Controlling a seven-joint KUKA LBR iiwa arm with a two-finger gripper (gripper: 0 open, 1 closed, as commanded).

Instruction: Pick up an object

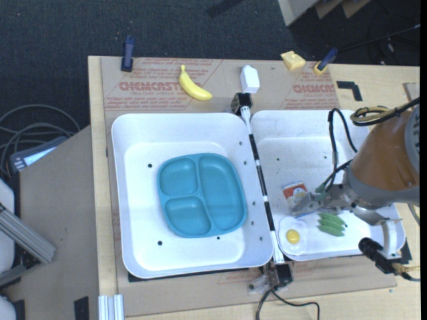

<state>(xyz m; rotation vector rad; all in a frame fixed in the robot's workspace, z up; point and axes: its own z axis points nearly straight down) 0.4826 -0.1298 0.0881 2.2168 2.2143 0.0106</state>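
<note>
— Yellow-centred fried egg toy [293,236] lies nearest, at the right bin's [293,129] front edge; a green pod [331,223] sits just beside it.
— And the end effector [308,202]?
— Low between the pod and a red-and-white piece [292,191]; whether it is released or clenched, I cannot tell.
— Best approach?
— I'd centre over one object, descend straight, avoiding the bin wall. Farther off, a blue tray [200,195] and a banana [193,85] rest apart.

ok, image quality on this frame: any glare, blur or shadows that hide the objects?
Camera view: even, soft lighting with faint shadows; the blue tray and banana look sharp. The white bin walls are bright but not blown out. The end effector area is slightly blurred, so the small items by it read poorly.
</note>
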